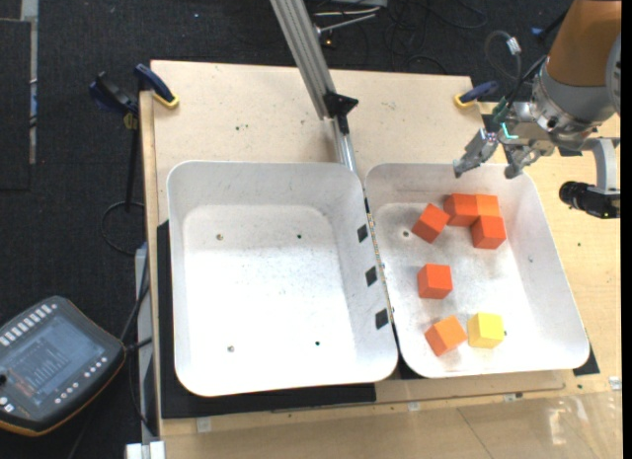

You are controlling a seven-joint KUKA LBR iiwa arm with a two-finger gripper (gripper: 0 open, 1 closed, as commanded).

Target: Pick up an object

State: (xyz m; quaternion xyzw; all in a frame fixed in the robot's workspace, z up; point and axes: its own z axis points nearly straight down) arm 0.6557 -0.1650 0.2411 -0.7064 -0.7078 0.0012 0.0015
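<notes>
In right bin (553,279), six blocks (434,280), tool (497,158) above

A pale speckled surface (257,116) lies over dark carpet (69,102); a slanted silver metal rail (296,33) crosses it from the top and ends between the two bins; blue-and-yellow clamps grip its far corners, one at the left (148,87), one at the right (472,95); a grey handheld pendant with a screen (49,363) rests on the floor at lower left; black cables (395,13) trail along the top.
</notes>
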